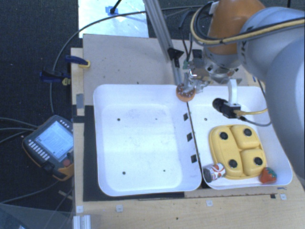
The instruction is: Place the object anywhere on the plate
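Starting at the far left, a teach pendant [50, 147] with a lit screen lies on the dark floor beside the counter [124, 61], and blue-and-yellow clamps [76, 62] grip the counter's left edge. Next comes the left bin [109, 175], a shallow white tray with a few small dark dots on its floor. A row of black tabs [189, 137] marks the seam where it meets the right bin [281, 173].

Over the back end of that seam hangs the tool [190, 82], carried by the grey arm with its orange band [231, 13], which reaches in from the right. A small round brown object [185, 95], like a little doughnut, sits right at the tool's tip, above the rims of the two bins. Whether the object is actually pinched there, and how far the tool is spread, cannot be told from this angle. A slanted metal pole [159, 23] crosses just behind the tool.

Farther right, in the right bin, a yellow plate [224, 140] with four compartments lies toward the front, well apart from the doughnut. A small can [214, 171] lies on its side touching the plate's front-left corner, and a red strawberry [268, 175] sits at its front-right corner. A black cylindrical part [226, 107] with a yellow cable hangs from the arm just behind the plate.
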